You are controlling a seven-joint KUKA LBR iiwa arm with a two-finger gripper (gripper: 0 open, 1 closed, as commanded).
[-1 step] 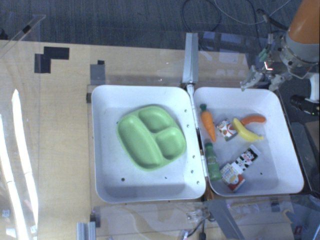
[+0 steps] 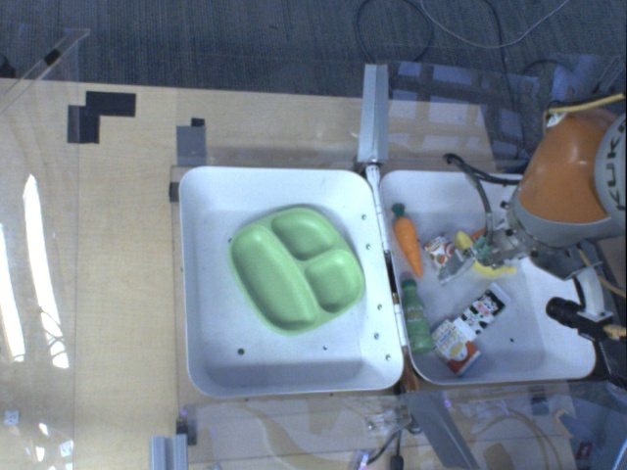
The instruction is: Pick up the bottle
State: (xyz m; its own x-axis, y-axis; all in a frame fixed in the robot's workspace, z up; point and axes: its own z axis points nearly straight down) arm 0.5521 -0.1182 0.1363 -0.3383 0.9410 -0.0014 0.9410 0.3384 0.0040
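**Operator:** Locate the bottle and state how it will handle.

**Technician:** The bottle [image 2: 416,313] is green with a green cap. It lies on its side in the right bin [image 2: 549,355], along that bin's left wall, cap toward the far side. Judged from its look, it is a small plastic bottle: light, fairly stiff, smooth and rounded. It is likely to roll or slip if pinched off-centre, and unlikely to break.

**Operator:** Recommended point of hold?

**Technician:** Across the body at mid-length, fingers closing on the two long sides. Note that the bin wall lies just beside one long side, so clearance for a finger there looks tight. The neck is narrower but gives less surface.

**Operator:** State of the hand?

**Technician:** The hand [image 2: 482,253] hangs over the middle of the right bin, apart from the bottle, among small packets. Whether it is spread or pressed together cannot be told at this resolution. Nothing is seen held in it.

**Operator:** Neighbouring items?

**Technician:** A carrot [image 2: 407,244] lies just beyond the cap end. A small carton [image 2: 457,346] with a red end lies just beside the bottle's base, and a black-and-white packet [image 2: 485,308] lies near it. The left bin [image 2: 211,282] holds a green divided tray [image 2: 297,268]. Both bins stand on the desk [image 2: 98,262].

**Operator:** Readable writing?

**Technician:** None on the bottle or packets; print is too small. Part of the lettering "KU" [image 2: 616,186] shows on the arm.
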